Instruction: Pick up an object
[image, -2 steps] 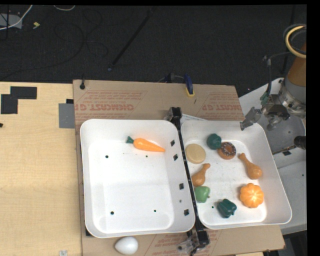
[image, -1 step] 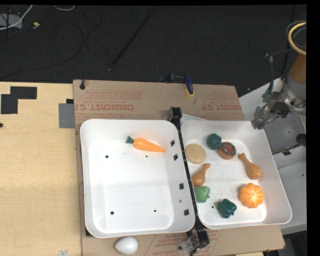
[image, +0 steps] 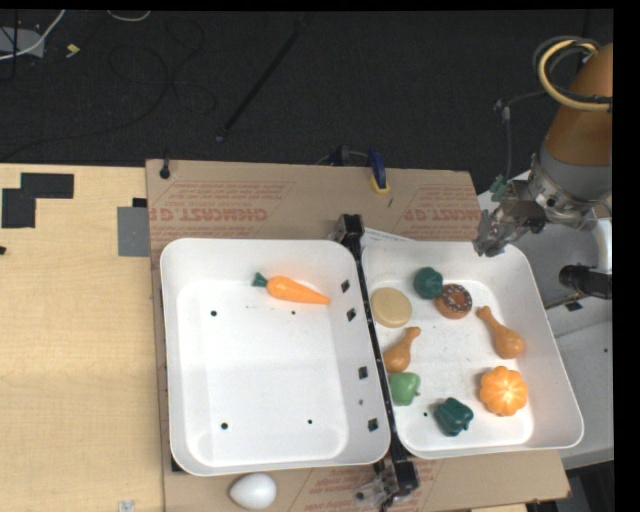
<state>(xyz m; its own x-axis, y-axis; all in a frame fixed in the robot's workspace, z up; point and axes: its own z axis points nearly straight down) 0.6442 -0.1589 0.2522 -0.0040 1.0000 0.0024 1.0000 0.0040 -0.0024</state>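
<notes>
The right bin holds several toy foods: a dark green piece, a brown doughnut, a cream round disc, two drumsticks, a green pepper, an orange pumpkin and a teal piece. A carrot lies in the left bin near its back. My gripper hangs above the back right corner of the right bin, apart from all the objects, and nothing shows between its fingers.
A white egg lies on the cardboard in front of the left bin. The black divider clips sit between the bins. The arm stands at the right, with a blue clamp at the cardboard's back edge.
</notes>
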